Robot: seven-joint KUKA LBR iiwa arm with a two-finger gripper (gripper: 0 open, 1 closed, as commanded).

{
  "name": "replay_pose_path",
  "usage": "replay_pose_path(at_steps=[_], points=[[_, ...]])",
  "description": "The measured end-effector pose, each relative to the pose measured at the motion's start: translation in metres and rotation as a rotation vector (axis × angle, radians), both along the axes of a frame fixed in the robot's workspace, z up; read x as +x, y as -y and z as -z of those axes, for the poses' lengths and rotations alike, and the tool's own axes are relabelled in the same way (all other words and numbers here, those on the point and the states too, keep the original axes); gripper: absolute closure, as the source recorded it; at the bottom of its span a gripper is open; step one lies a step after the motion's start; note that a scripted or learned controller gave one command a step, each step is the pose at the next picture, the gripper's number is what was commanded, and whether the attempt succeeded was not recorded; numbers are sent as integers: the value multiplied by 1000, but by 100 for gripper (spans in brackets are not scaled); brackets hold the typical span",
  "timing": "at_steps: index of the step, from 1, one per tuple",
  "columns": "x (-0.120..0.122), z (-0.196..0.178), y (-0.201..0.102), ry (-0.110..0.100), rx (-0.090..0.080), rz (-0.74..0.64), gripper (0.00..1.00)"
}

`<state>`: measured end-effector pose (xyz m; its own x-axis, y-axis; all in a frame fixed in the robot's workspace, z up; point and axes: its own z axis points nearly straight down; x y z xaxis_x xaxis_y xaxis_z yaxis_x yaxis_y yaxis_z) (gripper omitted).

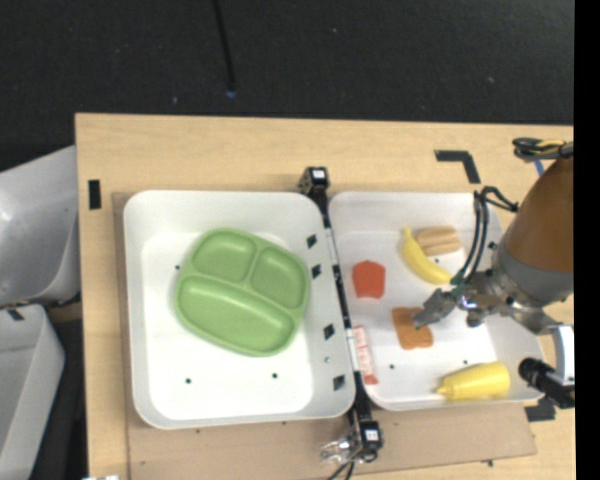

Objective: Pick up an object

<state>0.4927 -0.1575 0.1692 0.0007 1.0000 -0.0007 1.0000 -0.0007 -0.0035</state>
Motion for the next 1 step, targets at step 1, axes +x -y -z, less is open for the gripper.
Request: replay_pose_path(at_steps=[1], points=[[1,62,7,-1,0,1,0]])
